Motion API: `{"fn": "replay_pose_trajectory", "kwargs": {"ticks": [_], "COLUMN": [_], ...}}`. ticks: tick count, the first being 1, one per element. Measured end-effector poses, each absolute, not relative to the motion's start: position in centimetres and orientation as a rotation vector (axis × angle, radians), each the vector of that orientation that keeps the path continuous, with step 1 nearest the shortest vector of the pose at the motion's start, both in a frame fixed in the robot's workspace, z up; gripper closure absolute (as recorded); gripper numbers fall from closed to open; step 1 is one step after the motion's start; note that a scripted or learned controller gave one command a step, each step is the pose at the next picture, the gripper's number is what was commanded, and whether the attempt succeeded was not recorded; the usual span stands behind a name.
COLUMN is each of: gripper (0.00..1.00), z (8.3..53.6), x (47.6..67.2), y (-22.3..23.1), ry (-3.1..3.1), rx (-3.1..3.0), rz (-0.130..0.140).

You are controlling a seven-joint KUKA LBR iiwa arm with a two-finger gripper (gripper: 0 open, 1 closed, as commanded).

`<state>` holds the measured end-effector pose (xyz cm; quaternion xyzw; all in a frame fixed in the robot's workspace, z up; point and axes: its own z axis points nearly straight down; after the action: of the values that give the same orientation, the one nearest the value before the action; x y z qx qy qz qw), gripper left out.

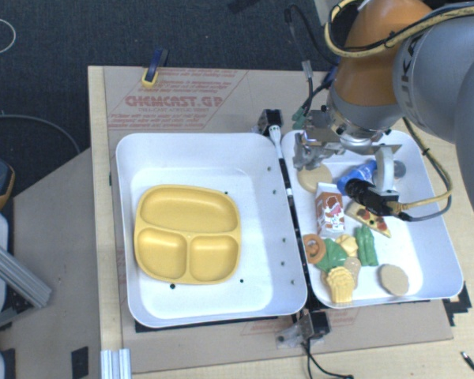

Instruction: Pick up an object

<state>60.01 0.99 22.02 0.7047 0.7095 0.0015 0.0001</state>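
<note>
Objects [349, 249] for the pick all lie in the right bin [434, 253], a loose heap of small toy foods on its floor. A pale round biscuit [310, 178] sits near the bin's left wall at the far end. Just in front of it is a white carton [329, 212] with a red picture on its face. In front of the carton lies a brown ring-shaped piece [314, 249], and beside that a green piece [366, 244] lying lengthwise. A yellow corn cob [341, 284] lies at the near edge. A tan disc [393, 278] lies to its right, apart from the others. A blue piece [360, 171] lies farther back, close under the arm's wrist.

The gripper [341, 155] hangs over the far end of this bin, above the biscuit and the blue piece. The wrist hides most of it from above, so whether the claw is open or closed cannot be told. No object can be seen held in it.

The left bin [134, 156] holds one thing, a yellow divided plate [188, 233] lying flat on the bin floor. It has one long compartment at the far side and two smaller ones side by side at the near side. All three compartments are bare. The two bins touch along their inner walls and rest on a brown board [182, 93] with red lettering.
</note>
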Motion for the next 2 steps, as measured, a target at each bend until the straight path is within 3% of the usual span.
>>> {"fn": "replay_pose_trajectory", "kwargs": {"ticks": [1,2], "gripper": [1.0,1.0], "z": [23.2,21.7], "x": [61.9,61.4], "y": [1.4,0.5], "ry": [2.221,2.222], "rx": [2.217,2.225], "rz": [0.005,-0.005]}}
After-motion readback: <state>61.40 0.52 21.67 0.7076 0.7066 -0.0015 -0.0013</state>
